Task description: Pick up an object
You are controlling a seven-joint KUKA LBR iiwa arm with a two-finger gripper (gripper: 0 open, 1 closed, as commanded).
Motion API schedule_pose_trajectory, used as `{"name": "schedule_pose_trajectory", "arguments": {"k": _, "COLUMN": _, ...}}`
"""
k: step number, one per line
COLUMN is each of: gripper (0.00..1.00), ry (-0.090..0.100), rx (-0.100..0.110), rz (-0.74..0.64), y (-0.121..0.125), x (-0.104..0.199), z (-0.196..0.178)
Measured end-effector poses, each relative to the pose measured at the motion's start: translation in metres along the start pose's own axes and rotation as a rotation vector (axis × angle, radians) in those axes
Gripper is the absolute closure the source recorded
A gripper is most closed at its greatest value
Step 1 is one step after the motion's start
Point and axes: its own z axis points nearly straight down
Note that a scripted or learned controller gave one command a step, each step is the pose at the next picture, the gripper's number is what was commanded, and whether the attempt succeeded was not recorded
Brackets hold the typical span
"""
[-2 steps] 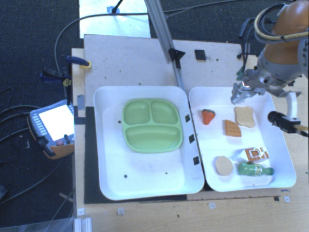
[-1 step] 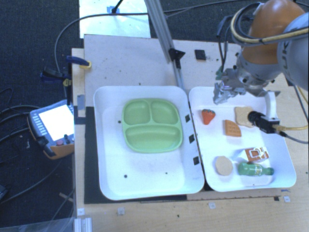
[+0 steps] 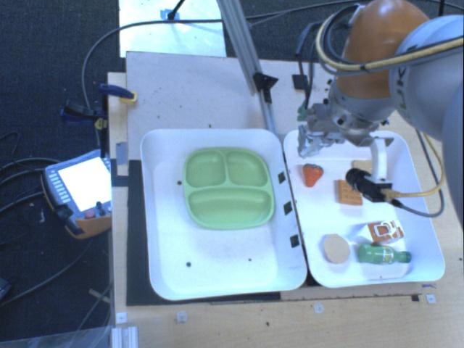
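The table (image 3: 188,85) is a pale board on dark carpet, cables trailing at the left of the frame beside a lit handheld pendant (image 3: 78,193). Two white bins sit side by side. The left bin (image 3: 167,267) carries a green divided plate (image 3: 228,188). The right bin (image 3: 428,256) holds a strawberry (image 3: 312,174), a brown cracker (image 3: 349,193), a round biscuit (image 3: 336,249), a green bottle (image 3: 383,254) and a small red-and-white packet (image 3: 385,231). The hand (image 3: 313,142) hangs over the right bin's upper left, just above the strawberry; I cannot tell whether it is released or clenched, and nothing shows in its grasp.
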Motion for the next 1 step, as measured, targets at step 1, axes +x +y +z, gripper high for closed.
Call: {"name": "schedule_pose_trajectory", "arguments": {"k": 1, "gripper": 1.0, "ry": 0.001, "rx": 0.0, "rz": -0.001, "y": -0.0171, "x": 0.0579, "z": 0.0001}}
